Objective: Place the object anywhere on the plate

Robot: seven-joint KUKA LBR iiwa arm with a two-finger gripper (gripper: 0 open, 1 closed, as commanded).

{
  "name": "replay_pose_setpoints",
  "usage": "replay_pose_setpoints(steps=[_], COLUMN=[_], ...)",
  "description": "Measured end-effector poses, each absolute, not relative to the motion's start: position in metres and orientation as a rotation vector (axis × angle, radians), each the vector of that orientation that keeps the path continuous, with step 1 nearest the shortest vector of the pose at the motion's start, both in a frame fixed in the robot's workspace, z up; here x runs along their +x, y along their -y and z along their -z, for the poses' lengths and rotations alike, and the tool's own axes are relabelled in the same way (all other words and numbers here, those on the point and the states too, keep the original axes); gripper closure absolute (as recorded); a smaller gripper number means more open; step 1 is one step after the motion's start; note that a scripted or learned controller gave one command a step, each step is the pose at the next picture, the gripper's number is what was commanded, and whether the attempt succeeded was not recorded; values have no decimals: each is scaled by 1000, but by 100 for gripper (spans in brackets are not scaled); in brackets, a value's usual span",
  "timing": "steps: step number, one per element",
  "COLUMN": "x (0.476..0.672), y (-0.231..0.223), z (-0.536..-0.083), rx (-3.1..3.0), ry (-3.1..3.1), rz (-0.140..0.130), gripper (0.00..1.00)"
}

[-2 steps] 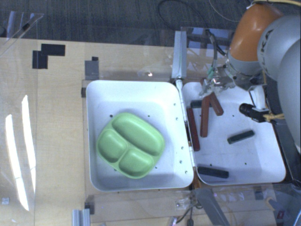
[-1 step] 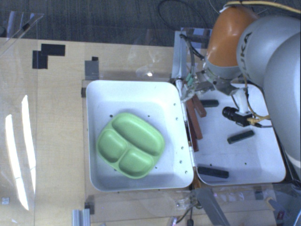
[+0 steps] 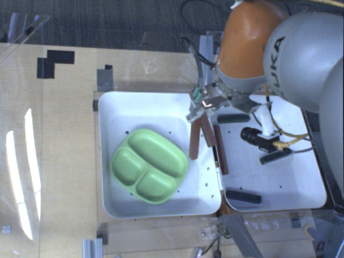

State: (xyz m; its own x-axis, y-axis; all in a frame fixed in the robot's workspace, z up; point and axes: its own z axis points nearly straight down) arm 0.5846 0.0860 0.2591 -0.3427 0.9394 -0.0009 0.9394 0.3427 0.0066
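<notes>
We see the gripper hanging over the seam where the two bins meet, just inside the right edge of the left bin. Its brown fingers point toward the near side and stand spread apart. White bin floor shows between them and we see nothing in their grasp, so we read the claw as open. The grey arm comes in from the far right, and its orange band sits above the far edge of the bins.

The green plate lies flat in the left bin, toward its near left part, well apart from the fingers. It has three compartments, and its surface shows plain green.

The loose things lie in the right bin, and we cannot tell which of them is the task's object. A far bar, black and slim, lies near the bin's far left corner, just right of the gripper. A near bar, also black, lies by the near left corner. A right bar, black and slightly tilted, lies around the middle of that bin. All three rest on the bin floor, apart from the fingers and from the plate.
</notes>
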Motion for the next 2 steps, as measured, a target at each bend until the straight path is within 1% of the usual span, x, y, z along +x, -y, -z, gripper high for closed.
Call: replay_pose_setpoints(steps=[1,2], x=[570,570], y=[-142,-142], z=[-224,-224], rx=[1873,1873], ry=[-2521,-2520], rz=[-4,-6], gripper=[100,0])
